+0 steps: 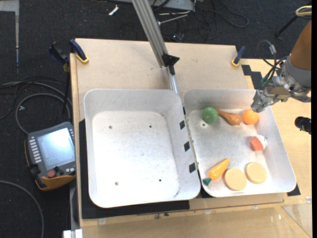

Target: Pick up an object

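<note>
Right bin (pixel 277 148): green ball (pixel 210 115), brown piece (pixel 230 117) and orange ball (pixel 250 117) near far edge; red-white block (pixel 258 143) by right wall; carrot (pixel 218 169), two cream discs (pixel 246 175) near front edge. Gripper (pixel 259 104) above orange ball.

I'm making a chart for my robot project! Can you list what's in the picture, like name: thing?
arm: grey with an orange band, reaching in from the right
gripper: just above the orange ball
right bin: green ball, orange ball, brown drumstick-shaped toy, red and white piece, carrot-like toy, two pale round discs
left bin: white, speckled floor
bench: tan board under both bins
</note>
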